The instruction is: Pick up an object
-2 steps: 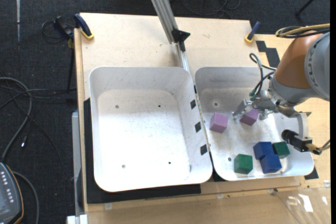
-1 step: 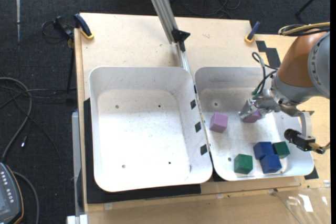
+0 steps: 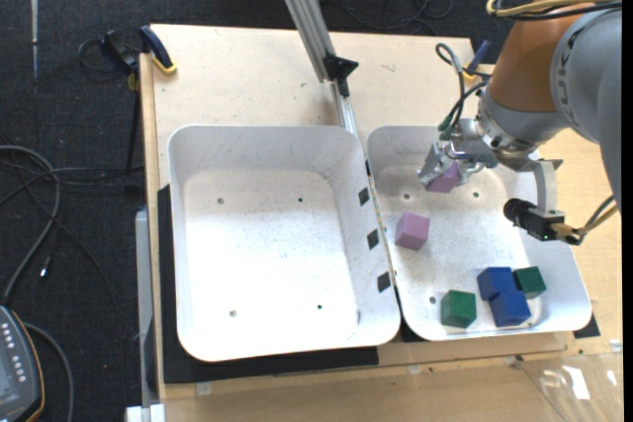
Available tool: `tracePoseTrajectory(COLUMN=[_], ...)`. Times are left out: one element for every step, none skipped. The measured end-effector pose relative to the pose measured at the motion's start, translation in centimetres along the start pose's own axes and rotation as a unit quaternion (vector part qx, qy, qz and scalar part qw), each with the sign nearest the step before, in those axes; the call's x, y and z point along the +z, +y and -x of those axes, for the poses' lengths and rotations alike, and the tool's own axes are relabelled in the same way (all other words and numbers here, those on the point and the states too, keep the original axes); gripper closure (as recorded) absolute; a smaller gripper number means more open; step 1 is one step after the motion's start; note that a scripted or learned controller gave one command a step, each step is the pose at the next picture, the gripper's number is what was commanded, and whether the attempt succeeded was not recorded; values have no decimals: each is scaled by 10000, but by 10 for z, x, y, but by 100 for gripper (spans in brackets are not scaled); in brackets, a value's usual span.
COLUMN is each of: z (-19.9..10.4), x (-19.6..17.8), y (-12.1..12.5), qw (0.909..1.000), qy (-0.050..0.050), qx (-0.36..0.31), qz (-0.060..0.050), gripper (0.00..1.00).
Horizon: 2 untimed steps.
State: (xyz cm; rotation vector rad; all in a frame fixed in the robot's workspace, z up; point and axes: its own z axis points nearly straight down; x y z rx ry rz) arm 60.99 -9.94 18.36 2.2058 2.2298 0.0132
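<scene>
At the upper part of the right shallow white plastic bin [image 3: 574, 311], the two-finger metal gripper [image 3: 442, 170] closes on a small pale purple block [image 3: 445, 179] seen between its fingers; the block sits tilted, its long axis cannot be told. Just below the gripper lies a second pale purple cube [image 3: 412, 231], apart from it. Farther below rest a dark green cube [image 3: 458, 308], two touching blue blocks [image 3: 502, 295] and a smaller green block [image 3: 530, 281]. The left white bin [image 3: 188, 153] lies well apart.

1. Arm [image 3: 559, 54] enters from the right, grey links, orange band above the wrist.
2. Wrist angled down and leftward.
3. Gripper [image 3: 442, 171] low, fingers closed around a small purple block [image 3: 445, 179].
</scene>
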Motion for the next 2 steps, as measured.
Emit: tracePoseTrajectory(z=[-83,-139], x=[-12,-11], y=[-3,-22], qw=[10000,10000], qy=[6,-2], qx=[2,14], qz=[-45,-68], gripper=[100,100])
